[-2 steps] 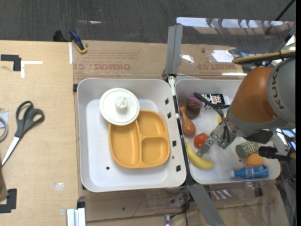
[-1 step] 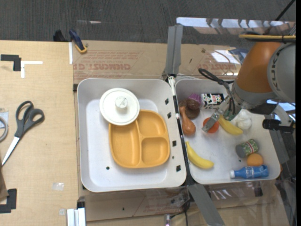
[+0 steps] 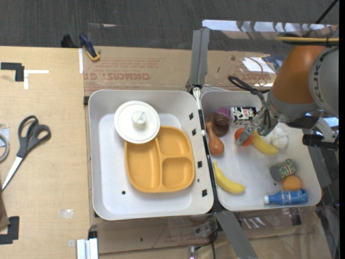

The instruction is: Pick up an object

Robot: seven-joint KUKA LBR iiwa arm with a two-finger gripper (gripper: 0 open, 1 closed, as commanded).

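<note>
Your gripper sits low in the right bin, above and just left of the upper banana, with an orange-red toy touching or just beside its tip. The wrist and cabling crowd the spot, so you cannot tell whether the claw is spread or closed, nor whether anything is between it.

Take the upper banana as your landmark. The orange-red toy lies just left of it; a small white object lies just right of it. Further left are a dark maroon fruit and a brown pear-shaped piece. A black-and-white printed box sits above it, near the back wall. Below it lie a second banana, a greenish can, an orange and a blue bottle on its side. Far to its left, the other bin holds a yellow divided tray with a white lid overlapping its top corner.

Here is where it could go wrong for you. The toy and the upper banana are so close that the claw may straddle both and grip neither firmly, or shove one aside as it closes. The banana's curved, smooth skin would likely let it roll or pivot out of a pinch that lands off its middle. A lift taken before you confirm the grasp may come up empty.
</note>
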